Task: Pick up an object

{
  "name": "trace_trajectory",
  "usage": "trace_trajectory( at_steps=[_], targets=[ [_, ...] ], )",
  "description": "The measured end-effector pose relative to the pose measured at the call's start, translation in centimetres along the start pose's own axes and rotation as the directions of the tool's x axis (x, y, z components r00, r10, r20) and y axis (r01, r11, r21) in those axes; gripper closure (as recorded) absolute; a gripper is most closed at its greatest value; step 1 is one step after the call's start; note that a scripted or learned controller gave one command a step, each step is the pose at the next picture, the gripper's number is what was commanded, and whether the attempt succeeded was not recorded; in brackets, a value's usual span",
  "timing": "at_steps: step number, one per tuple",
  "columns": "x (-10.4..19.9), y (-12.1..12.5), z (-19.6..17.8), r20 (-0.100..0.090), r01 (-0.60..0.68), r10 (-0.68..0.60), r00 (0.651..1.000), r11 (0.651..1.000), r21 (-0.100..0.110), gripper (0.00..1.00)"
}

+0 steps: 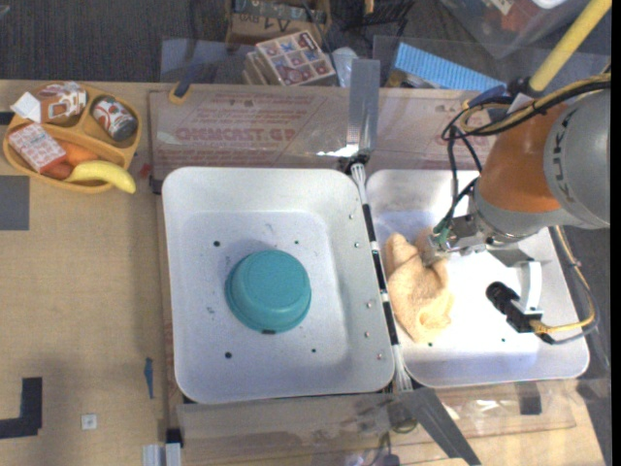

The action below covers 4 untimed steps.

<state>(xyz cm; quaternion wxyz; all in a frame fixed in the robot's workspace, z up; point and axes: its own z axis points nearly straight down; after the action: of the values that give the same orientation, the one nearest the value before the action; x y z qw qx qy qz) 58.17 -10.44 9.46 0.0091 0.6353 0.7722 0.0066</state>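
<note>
A teal upturned bowl [269, 290] rests in the middle of the left bin [194, 212]. A tan, crumpled cloth-like object [417, 289] lies along the left side of the right bin [553, 357]. The grey arm with its orange band [519, 178] reaches into the right bin from the right. My gripper [439, 243] is low at the upper right edge of the tan object, touching or nearly touching it. The wrist hides the fingertips.
A yellow tray [19, 153] with a banana [102, 174], cans and snack packs sits at the far left of the bench. Cardboard [243, 129] lies behind the bins. Cables [475, 124] loop near the arm. A black part [509, 304] of the gripper assembly hangs over the right bin.
</note>
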Motion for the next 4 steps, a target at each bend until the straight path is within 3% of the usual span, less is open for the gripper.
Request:
trace_trajectory(
  at_steps=[2, 3, 4],
  targets=[
    [0.0, 0.3, 0.0, 0.002, 0.039, -0.039, 0.999, 0.999, 0.003, 0.0],
    [-0.2, 0.4, -1.1, 0.005, 0.035, -0.035, 0.999, 0.999, -0.001, 1.0],
    [-0.2, 0.4, -1.1, 0.005, 0.035, -0.035, 0.999, 0.999, -0.001, 0.0]
  ],
)
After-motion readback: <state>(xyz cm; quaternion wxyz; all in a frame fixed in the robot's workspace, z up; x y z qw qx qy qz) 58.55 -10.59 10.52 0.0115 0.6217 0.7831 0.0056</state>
